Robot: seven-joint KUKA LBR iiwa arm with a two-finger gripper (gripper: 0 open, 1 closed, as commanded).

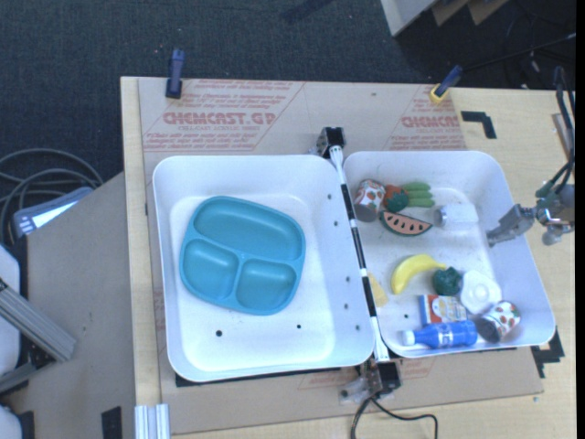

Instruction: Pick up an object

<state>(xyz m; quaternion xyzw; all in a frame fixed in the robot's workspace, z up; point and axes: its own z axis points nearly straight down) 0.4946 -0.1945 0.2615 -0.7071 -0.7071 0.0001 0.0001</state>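
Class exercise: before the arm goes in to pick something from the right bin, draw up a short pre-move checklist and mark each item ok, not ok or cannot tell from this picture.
1. Objects available in the right bin: ok. A banana, a watermelon slice and a blue bottle lie there, among others.
2. Pincer carries nothing: ok, nothing shows between its tips.
3. Pincer open for a grasp: cannot tell, too small and blurred.
4. Pincer over the target bin: ok, it sits at the right bin's right side.
5. An isolated target: ok, the banana has bare floor on its left and top sides.
6. Left bin out of the way: ok, it holds a blue divided plate.
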